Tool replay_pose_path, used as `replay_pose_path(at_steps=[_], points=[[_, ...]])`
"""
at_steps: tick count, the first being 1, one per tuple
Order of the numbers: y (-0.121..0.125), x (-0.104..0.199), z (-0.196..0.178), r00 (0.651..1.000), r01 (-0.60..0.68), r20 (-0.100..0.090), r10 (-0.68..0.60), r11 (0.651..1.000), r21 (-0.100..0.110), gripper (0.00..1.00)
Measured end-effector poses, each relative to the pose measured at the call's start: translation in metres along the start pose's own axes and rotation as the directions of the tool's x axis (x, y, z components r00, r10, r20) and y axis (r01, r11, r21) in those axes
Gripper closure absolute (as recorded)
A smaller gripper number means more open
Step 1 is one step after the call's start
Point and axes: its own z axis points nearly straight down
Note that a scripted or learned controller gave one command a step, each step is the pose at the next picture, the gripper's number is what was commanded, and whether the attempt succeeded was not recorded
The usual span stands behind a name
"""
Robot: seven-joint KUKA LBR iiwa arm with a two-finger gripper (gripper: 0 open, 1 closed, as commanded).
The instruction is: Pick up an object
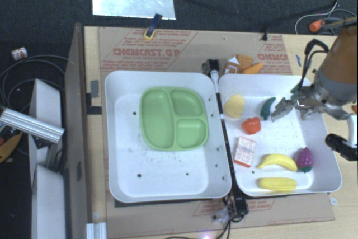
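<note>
Two bins sit side by side on the bench (168, 50), touching along their inner rims. The left bin (120, 120) holds a divided plate (172, 119) near its centre. In the right bin (324, 168), taking its middle as the clock's hub: a lemon (234, 105) at ten o'clock, a tomato (251, 126) at nine just below it, a small carton (244, 151) at eight, a banana (277, 162) at six, corn (276, 183) below that by the front rim, grapes (305, 159) at four, a dark vegetable (268, 106) at eleven
</note>
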Motion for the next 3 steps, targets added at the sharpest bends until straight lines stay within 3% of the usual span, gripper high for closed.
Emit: replay_pose_path(at_steps=[1,2,3], points=[[0.034,0.017,0.081,1.0,0.0,0.004,0.0,1.0,-0.027,0.0],[0.106,0.05,0.061,1.0,0.006,0.001,-0.006,1.0,-0.011,0.0],[0.086,0.064,0.11,1.0,0.002,-0.001,-0.002,1.0,0.003,0.0]])
